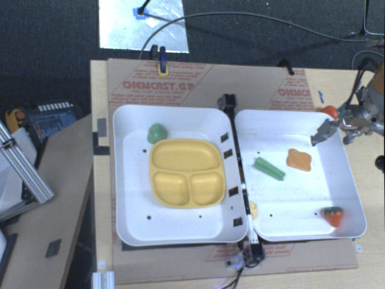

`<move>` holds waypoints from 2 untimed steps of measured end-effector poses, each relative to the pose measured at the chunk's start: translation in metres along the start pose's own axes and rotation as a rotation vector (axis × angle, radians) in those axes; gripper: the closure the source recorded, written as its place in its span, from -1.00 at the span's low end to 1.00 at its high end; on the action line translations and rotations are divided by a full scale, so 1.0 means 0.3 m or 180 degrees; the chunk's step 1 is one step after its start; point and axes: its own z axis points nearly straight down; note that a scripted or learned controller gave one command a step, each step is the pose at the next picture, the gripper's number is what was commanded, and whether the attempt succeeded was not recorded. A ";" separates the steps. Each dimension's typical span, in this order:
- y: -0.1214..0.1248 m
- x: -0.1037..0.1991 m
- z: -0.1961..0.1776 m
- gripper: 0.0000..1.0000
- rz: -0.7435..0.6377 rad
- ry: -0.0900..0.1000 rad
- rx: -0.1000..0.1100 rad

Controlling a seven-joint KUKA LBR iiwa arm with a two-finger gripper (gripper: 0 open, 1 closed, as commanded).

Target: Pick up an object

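The right bin point(264, 230) holds a green stick point(269, 168), a flat orange piece point(299, 159) and a red and green strawberry-like toy point(332, 215) in its front right corner. A small yellow bit point(253, 209) lies against its left wall. My gripper point(334, 136) hangs over the bin's back right part, up and to the right of the orange piece. Its fingers are spread open with nothing between them. A red-orange round thing point(329, 111) sits just behind the gripper, partly hidden.
The left bin point(129, 221) holds a yellow divided plate point(185, 172) and a small green lump point(157, 132) behind it. A black divider with clips point(236, 167) runs between the bins. Cables cross the dark floor behind the bench.
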 end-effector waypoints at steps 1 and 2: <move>0.008 0.002 -0.021 -1.00 -0.0010 -0.0008 -0.0035; -0.013 0.016 0.176 -1.00 -0.0003 -0.0004 -0.0022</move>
